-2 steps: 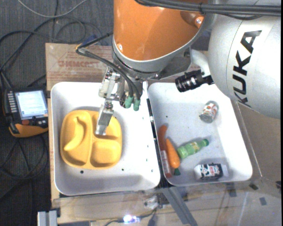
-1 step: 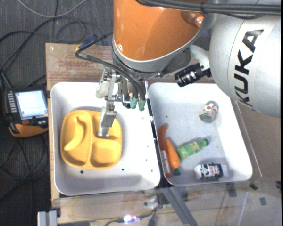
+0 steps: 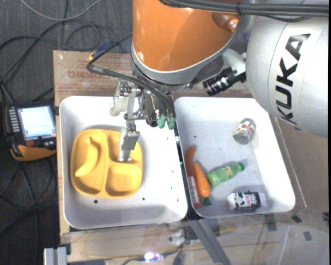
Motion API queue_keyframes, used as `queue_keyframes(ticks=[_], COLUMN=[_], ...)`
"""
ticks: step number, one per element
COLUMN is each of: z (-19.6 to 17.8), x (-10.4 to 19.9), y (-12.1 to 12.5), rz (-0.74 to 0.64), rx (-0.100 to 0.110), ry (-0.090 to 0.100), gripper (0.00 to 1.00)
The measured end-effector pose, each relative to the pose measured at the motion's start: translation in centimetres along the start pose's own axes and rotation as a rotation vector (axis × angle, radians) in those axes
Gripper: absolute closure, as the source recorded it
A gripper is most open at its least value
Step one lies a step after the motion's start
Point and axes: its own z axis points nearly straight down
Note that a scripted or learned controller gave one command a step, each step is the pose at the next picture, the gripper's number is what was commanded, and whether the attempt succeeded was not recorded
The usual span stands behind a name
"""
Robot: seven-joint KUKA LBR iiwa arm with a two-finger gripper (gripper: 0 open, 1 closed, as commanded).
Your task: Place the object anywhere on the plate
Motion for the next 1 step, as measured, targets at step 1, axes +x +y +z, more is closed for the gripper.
queue_keyframes(ticks=[1], z=[0.04], x=[-3.49], y=[0.02], rz=[0.197], rx=[-0.002], ry=[0.001], gripper=[0.0])
